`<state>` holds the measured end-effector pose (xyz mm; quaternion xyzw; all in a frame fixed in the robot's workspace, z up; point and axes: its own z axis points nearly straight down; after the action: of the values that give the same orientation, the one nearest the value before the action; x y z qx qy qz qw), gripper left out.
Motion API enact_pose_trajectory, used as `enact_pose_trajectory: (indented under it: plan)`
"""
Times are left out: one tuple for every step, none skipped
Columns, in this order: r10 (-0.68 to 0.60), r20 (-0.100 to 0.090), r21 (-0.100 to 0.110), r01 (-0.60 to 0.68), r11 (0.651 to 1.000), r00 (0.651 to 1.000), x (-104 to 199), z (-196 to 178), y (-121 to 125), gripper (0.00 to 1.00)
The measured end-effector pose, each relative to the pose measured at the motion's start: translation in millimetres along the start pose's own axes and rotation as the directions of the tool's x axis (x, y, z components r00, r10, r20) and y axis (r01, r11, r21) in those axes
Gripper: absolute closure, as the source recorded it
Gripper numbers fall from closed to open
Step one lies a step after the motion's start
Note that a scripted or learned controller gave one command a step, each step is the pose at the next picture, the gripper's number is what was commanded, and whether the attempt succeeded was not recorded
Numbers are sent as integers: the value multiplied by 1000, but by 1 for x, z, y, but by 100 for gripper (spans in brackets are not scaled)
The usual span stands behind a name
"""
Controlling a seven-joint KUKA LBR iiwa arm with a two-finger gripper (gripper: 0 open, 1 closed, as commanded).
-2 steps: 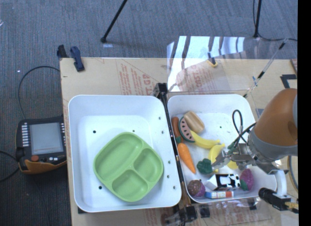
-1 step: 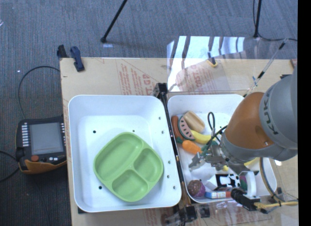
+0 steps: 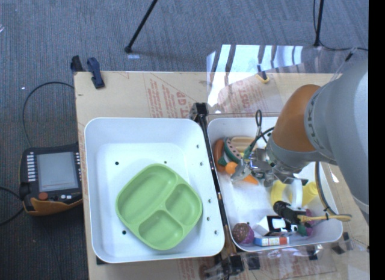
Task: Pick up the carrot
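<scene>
Tool (image 3: 245, 170) at carrot (image 3: 248, 180), right bin (image 3: 334, 227); bench lettering unreadable.

I see the arm (image 3: 352, 116) as bulky, rounded grey segments with a smooth matte shell. A broad orange band (image 3: 298, 119) wraps it above the wrist. Thin dark cables (image 3: 260, 129) loop near the small metallic gripper (image 3: 249, 167).

Carrot (image 3: 247, 179): small, orange, tapered. Lies in the right bin (image 3: 240, 218), upper-left part, just right of the bin's left wall. Partly covered from above by the gripper (image 3: 248, 168); only the lower orange end shows. Contact with the fingers unclear.
</scene>
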<state>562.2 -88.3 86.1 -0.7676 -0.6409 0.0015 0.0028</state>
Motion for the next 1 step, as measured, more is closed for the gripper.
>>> enact_pose_trajectory:
  plan:
    - [-2, -1, 7, 2, 1000, 1000, 0, -8, -1, 100]
